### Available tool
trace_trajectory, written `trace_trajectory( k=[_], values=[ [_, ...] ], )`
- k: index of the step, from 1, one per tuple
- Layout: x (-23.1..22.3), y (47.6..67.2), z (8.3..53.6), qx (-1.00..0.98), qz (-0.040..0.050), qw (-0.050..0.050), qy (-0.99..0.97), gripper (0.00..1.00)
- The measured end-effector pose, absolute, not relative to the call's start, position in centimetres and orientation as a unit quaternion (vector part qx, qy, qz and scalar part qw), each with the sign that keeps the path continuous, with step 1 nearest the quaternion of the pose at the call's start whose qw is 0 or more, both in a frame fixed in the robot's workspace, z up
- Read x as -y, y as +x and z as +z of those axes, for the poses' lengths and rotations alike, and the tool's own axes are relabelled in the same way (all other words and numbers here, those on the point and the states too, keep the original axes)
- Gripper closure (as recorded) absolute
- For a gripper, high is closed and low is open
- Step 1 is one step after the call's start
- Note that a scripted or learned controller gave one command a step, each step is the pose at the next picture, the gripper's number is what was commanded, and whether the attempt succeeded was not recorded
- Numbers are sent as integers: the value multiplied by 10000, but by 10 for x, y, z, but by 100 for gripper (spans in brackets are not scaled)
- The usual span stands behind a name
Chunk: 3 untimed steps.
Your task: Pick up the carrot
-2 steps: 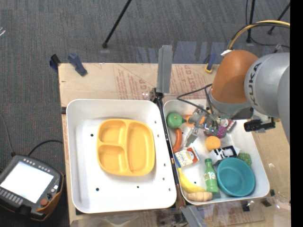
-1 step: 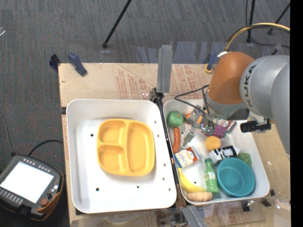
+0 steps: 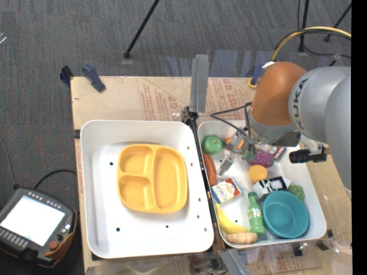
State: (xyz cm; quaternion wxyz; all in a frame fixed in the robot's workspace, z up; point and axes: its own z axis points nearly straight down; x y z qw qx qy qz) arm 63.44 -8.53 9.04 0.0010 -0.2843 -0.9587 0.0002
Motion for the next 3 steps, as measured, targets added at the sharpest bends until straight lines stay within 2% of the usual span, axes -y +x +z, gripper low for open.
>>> trace_trajectory(
  k=[1, 2, 3],
  values=[
    [90, 638, 89, 8978, 0, -11, -4405, 0],
    [116, 584, 88, 8392, -4, -2, -5439, 0],
    [115, 585, 98, 8407, -7, -2, -5415, 100]
  ],
)
